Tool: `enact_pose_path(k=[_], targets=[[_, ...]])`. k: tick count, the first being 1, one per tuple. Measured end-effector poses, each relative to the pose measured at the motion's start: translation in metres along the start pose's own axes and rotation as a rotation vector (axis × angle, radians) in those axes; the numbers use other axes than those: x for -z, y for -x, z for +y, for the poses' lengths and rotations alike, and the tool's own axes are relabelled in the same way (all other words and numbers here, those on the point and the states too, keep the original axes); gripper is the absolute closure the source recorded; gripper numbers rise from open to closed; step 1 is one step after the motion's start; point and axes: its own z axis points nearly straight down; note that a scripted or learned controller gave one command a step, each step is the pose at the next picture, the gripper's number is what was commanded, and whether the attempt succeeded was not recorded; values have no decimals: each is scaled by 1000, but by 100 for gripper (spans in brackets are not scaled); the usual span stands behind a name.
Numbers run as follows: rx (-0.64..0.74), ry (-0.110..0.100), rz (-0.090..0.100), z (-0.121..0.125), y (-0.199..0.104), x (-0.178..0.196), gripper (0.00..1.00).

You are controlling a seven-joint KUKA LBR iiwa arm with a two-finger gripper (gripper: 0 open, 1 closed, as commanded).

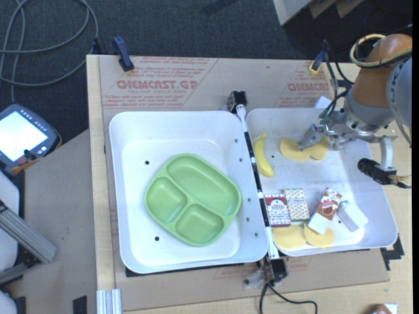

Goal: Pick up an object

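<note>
Cardboard sheeting covers the bench [196, 77], printed with red lettering and held by blue clamps at its far edge. On it sit two shallow white bins side by side. The left bin [131, 136] carries a green divided plate [192, 198] with three compartments, lying flat near the bin's middle. The right bin [380, 221] holds the smaller things. The arm [383, 77], grey with an orange band, reaches in over that bin's far right corner. Its pincer [319, 138] hangs low at the far end of the right bin, directly over a flat yellow piece [296, 150], and whether its jaws stand wide or narrow I cannot tell. A yellow banana [262, 156] lies near the bin's left wall, just left of the flat yellow piece. Along the near edge lie two small boxes, a red one [278, 210] and a paler one [297, 205], touching each other, with a yellow disc [291, 237] partly beneath them. Right of these lie a small red-and-white carton [329, 205] and a white block [319, 224], close together.
</note>
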Motion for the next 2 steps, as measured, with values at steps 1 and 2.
enact_pose_path(k=[1, 2], targets=[[0, 1, -1, -1, 11, 0, 0], [3, 0, 7, 3, 24, 0, 0]])
